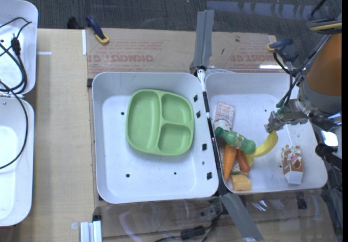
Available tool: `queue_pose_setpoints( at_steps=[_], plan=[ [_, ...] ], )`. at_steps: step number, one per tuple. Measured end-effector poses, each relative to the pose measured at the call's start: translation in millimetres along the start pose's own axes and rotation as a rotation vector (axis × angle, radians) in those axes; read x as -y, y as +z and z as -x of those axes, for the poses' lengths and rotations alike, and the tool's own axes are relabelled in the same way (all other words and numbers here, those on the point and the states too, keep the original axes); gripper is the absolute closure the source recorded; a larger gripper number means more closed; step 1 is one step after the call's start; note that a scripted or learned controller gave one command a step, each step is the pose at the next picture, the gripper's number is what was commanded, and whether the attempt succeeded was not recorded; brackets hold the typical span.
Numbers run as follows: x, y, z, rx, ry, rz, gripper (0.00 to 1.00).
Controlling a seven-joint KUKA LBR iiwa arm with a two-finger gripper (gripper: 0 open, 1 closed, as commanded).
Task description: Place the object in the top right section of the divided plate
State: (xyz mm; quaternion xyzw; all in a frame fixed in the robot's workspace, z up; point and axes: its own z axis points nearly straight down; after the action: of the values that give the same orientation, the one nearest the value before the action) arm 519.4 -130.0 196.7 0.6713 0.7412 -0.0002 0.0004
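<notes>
In the right bin (261, 184), at its near wall, a yellow wedge (241, 182) lies against two carrots (230, 160) and a green bottle-like toy (235, 138); a small carton (292, 164) lies to the right of them. Past these, the banana (266, 146) hangs by its upper tip from the gripper (275, 122), whose fingers pinch that tip, the lower end near or touching the pile. Judgement: banana is the task object, grasped at the end since that stood clear of the clutter. A printed packet (225, 114) lies farther back. Left of the right bin, the left bin (109, 181) holds the green divided plate (160, 122), well apart from the banana; top right section (176, 109) awaits it.
</notes>
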Motion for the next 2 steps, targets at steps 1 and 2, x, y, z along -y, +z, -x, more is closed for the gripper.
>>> queue_pose_setpoints(
  at_steps=[1, 2],
  plan=[
    [-8.7, 63.2, 6.3, 0.0, 0.132, -0.004, 1.0],
    [-3.5, 5.5, -61.1, 0.0, -0.197, -0.001, 1.0]
  ],
)
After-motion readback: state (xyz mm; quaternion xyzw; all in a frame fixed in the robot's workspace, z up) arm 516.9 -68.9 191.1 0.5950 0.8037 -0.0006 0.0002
